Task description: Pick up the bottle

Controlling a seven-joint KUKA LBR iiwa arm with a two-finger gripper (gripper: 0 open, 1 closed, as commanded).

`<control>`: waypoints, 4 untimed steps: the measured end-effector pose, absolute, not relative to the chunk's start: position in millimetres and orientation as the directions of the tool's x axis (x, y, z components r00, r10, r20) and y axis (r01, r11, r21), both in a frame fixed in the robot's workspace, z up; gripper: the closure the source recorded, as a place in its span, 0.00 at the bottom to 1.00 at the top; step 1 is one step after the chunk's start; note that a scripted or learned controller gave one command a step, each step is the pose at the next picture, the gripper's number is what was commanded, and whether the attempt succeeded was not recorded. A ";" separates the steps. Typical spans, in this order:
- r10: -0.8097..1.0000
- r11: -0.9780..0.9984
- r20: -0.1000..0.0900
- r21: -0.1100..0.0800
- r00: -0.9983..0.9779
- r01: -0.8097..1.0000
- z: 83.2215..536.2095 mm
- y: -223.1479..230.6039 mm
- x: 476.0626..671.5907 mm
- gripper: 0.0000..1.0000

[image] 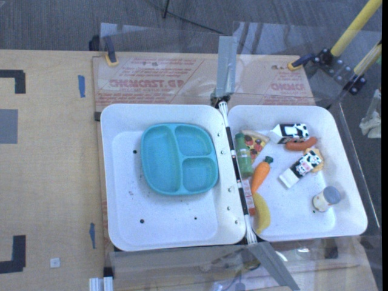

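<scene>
bottle (244, 153) | green, label unreadable | right bin (345, 162), left edge, beside carrot (260, 175)

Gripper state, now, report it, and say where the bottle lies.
Gripper: state cannot be told from the camera view.
Bottle: green, lying in the right bin along its left wall, beside the carrot.

Left bin (121, 223): teal divided plate (180, 159) near its far edge | Right bin (345, 217): green bottle (244, 154) along left wall, pizza slice (257, 143) beside it, carrot (260, 174) and banana (261, 211) nearer the front-left corner | Arm and gripper: outside frame
</scene>
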State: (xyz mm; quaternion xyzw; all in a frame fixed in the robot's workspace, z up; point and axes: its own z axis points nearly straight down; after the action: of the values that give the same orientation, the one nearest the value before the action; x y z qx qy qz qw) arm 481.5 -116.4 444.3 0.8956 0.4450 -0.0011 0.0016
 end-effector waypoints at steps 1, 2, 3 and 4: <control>0.799 -0.601 -0.005 0.003 0.601 0.799 453.9 -114.9 483.0 1.00; 0.801 -0.599 -0.006 0.005 0.599 0.801 463.6 -114.1 484.4 1.00; 0.803 -0.595 -0.008 0.007 0.595 0.803 473.3 -112.8 485.8 1.00; 0.919 -0.394 -0.001 -0.003 0.394 0.919 419.4 -207.9 479.5 1.00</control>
State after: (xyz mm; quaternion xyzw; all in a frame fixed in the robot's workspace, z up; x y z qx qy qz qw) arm 479.5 -207.9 419.4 0.8350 0.5502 -0.0012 -0.0010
